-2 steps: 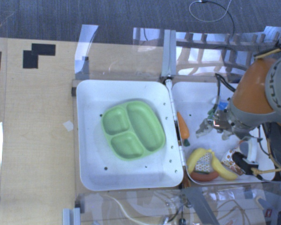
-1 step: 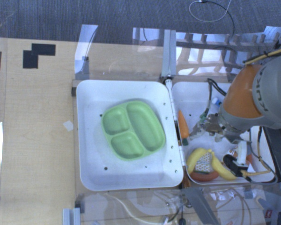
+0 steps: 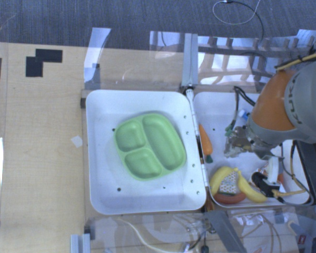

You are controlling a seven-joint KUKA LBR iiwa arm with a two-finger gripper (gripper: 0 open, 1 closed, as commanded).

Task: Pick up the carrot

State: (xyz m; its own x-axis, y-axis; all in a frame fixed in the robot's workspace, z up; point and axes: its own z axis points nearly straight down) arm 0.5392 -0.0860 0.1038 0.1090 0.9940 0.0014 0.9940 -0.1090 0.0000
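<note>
I see the carrot [image 3: 204, 140] lying tight against the left wall of the right bin [image 3: 221, 101], with my gripper [image 3: 237, 144] nearby to its right, carrying nothing I can make out. My worry: that wall may block a finger, so the carrot gets nudged, not caught.

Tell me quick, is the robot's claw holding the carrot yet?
Gripper: cannot be told whether open or closed; it hangs over the right bin. The carrot lies apart from it, by that bin's left wall, not held.
</note>
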